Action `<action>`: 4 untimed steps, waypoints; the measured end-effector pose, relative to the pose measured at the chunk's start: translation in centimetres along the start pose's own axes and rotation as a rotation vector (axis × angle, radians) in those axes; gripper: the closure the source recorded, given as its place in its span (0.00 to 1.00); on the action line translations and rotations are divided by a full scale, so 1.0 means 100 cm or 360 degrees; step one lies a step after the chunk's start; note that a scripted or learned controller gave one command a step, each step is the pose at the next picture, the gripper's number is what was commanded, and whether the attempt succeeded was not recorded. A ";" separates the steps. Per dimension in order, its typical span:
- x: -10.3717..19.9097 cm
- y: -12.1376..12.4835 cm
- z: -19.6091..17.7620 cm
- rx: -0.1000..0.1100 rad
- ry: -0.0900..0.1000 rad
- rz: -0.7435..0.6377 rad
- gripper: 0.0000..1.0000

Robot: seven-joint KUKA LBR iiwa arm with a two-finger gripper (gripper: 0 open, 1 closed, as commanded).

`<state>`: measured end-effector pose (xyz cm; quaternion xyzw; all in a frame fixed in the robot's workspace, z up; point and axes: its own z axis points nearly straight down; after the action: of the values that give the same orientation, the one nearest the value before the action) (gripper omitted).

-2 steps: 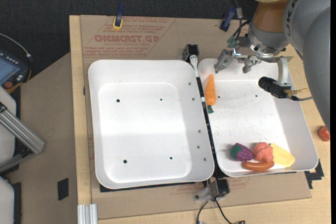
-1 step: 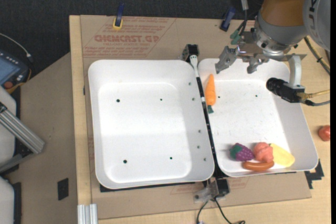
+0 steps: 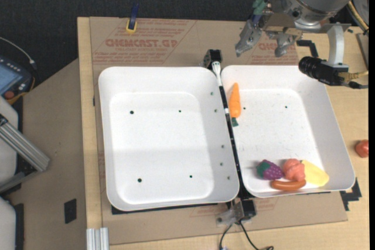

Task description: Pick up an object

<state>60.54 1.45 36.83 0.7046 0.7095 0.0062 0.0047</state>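
Two shallow white bins sit side by side on the surface [image 3: 152,38], a brown cardboard sheet printed with red lettering. Left bin [image 3: 117,91] and right bin [image 3: 328,126] touch along a dark clipped seam. A toy carrot [image 3: 234,99] lies along the right bin's 9 o'clock wall, green tip pointing toward 6 o'clock. Down at the bin's 5 o'clock corner, four play foods huddle touching one another: purple grapes [image 3: 269,170], a red sausage [image 3: 287,185], a pinkish-orange fruit [image 3: 294,168] and a yellow piece [image 3: 315,175]. Beyond the bin's 12 o'clock rim hangs the claw [image 3: 265,43], above the cardboard, its two fingers spread wide with nothing between them. An orange object [image 3: 362,149] rests outside the bin at 3 o'clock.
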 end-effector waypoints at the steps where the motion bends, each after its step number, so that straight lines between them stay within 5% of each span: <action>1: 0.037 -0.070 -0.144 -0.0007 0.0004 0.0004 0.00; 2: 0.076 -0.105 0.014 0.0051 -0.0005 0.0005 0.00; 3: 0.069 -0.093 -0.117 -0.0001 0.0001 0.0010 0.00; 4: 0.063 -0.130 0.049 0.0053 -0.0008 0.0015 0.00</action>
<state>47.61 7.65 31.71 0.7079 0.7063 -0.0075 -0.0053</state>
